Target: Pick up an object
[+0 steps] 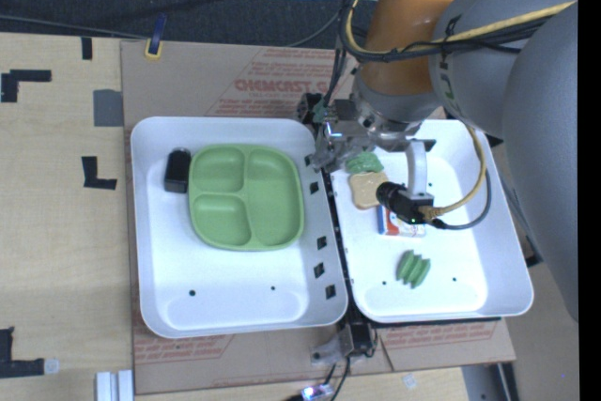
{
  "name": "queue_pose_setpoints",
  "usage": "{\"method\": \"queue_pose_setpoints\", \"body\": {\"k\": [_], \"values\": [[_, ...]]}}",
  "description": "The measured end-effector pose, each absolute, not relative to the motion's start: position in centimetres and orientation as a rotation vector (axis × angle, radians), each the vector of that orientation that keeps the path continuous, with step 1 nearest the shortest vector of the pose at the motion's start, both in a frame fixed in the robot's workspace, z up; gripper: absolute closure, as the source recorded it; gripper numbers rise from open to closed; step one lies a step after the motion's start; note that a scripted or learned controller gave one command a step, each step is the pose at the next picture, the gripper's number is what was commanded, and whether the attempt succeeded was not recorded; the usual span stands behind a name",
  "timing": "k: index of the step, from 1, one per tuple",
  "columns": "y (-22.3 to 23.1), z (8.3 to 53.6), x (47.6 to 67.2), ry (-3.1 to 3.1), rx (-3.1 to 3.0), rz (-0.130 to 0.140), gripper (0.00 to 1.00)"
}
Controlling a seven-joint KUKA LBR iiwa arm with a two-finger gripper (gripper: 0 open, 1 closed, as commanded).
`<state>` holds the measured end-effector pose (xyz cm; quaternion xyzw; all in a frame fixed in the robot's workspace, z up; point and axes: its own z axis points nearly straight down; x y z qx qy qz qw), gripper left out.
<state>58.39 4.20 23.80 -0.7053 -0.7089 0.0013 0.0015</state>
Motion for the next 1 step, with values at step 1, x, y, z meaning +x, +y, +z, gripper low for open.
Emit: {"method": "queue_pose_setpoints", "body": {"k": [1], "values": [[10.05,22.16,57.85,-2.226,-2.211,0.005,1.0]]}}
